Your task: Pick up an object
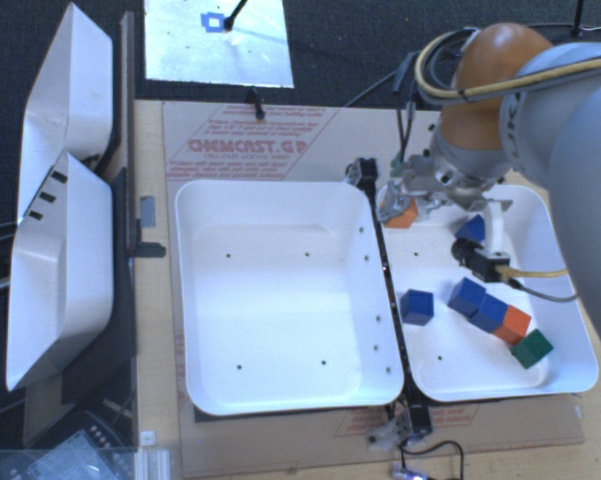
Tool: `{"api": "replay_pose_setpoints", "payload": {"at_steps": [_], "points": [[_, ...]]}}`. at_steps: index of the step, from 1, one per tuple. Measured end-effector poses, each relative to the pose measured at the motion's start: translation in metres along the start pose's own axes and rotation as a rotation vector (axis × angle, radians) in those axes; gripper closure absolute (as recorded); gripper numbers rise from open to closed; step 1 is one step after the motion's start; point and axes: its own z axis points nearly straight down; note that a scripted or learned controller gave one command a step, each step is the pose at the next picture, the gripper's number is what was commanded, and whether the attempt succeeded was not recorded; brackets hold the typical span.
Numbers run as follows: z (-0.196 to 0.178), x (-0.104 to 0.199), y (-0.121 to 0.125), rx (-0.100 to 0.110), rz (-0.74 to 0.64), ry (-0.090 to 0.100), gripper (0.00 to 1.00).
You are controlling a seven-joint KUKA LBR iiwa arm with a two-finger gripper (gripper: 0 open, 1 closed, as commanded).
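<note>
**benchwatcher:** So where's the arm (540, 98) sitting right now?

**kuka_fan:** It reaches in from the right and hangs over the far left corner of the right bin (580, 368). The pincer (405, 203) is down by the wall that splits the two bins, with an orange block (402, 218) right at its tip.

**benchwatcher:** Has it got hold of that block?

**kuka_fan:** Honestly can't tell. The block sits right under the metal bits, but the wrist covers too much for me to say whether it's pinched or just lying there, or how wide the thing is spread.

**benchwatcher:** Rest of the stuff?

**kuka_fan:** All in the right bin. One blue cube (416, 306) sits on its own near the dividing wall. Toward the near right there's a diagonal row touching each other: two blue cubes (477, 303), an orange one (513, 323), then a green cube (531, 348) at the end. Another blue block (471, 230) peeks out just beside the wrist. The left bin (280, 298) sits alongside on the table (170, 268).
</note>
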Motion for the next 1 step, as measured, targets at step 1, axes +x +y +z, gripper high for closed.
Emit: {"api": "replay_pose_setpoints", "payload": {"at_steps": [1], "points": [[0.0050,0.0624,-0.0087,0.008,0.001,0.000,1.00]]}}
